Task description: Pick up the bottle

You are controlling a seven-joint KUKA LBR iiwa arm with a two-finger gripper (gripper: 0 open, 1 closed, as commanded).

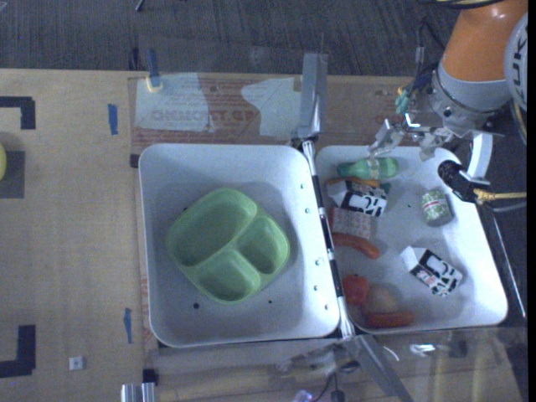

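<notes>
The bottle (368, 168) is small and green with a white cap end. It lies on its side near the far edge of the right bin (490, 296). My gripper (408, 141) hangs over that bin's far rim, just right of the bottle and a little beyond it. Its fingers (383, 138) are spread open with nothing between them. The bottle sits apart from the fingers, just below and to the left of the left one.
The right bin also holds a black-and-white carton (362, 201) right next to the bottle, a second carton (435, 272), a small can (435, 206), an orange-red strip (356, 244) and round red and tan food pieces (373, 298). A green divided plate (228, 244) lies in the left bin (159, 182).
</notes>
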